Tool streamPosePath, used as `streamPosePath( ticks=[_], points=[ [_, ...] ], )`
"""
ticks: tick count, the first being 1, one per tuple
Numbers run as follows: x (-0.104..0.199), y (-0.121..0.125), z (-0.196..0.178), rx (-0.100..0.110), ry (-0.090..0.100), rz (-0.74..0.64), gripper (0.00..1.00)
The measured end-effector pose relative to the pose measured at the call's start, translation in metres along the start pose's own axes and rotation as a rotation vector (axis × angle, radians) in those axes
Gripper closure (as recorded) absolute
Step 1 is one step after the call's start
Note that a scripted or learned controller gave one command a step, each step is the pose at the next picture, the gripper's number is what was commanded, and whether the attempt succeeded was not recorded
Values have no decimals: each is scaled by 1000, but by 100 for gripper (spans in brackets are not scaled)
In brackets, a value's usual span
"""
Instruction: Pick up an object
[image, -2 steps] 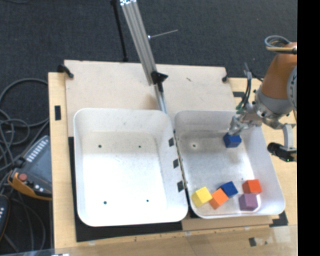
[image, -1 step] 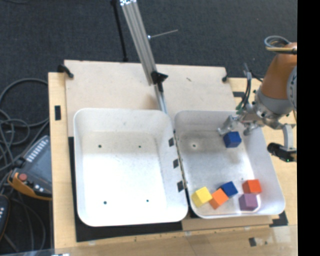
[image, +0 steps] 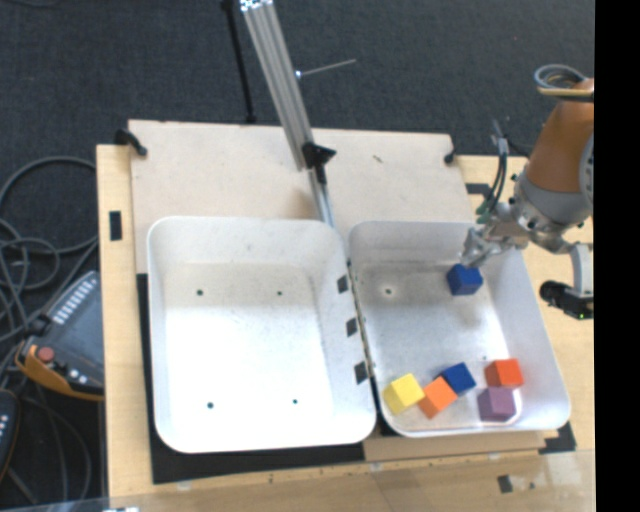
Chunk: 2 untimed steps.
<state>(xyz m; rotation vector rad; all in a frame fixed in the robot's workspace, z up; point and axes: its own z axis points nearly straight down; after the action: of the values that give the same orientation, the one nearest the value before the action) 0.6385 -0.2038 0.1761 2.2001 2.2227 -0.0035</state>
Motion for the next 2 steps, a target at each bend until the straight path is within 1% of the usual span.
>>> streamPosePath(
  ticks=[1,2],
  points=[
    [0,0,1,1,0,0,0],
    [-1,1,-11,-3,-2,-2,100]
  ],
)
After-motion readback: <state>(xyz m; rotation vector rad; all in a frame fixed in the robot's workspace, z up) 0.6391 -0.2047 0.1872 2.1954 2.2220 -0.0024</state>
